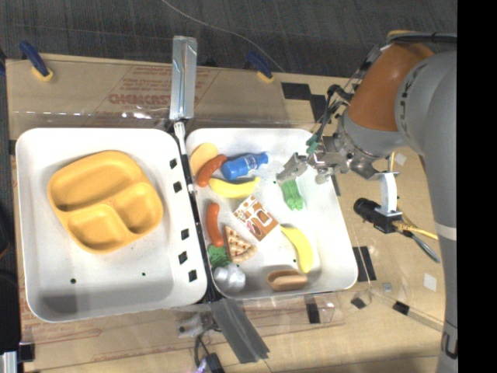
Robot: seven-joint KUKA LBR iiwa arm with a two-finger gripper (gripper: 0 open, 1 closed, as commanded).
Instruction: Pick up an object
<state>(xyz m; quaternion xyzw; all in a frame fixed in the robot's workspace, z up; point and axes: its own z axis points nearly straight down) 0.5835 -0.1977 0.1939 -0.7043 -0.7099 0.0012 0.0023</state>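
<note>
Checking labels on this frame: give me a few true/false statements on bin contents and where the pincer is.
1. The yellow divided tray lies in the left bin. True.
2. The blue bottle lies in the left bin. False: it lies in the right bin, near its top edge.
3. The pincer is over the right bin, right above the green item. True.
4. The pincer holds the banana. False: the banana lies on the bin floor, below the pincer in the view.
5. The hot dog lies near the bottom edge of the right bin. True.
</note>
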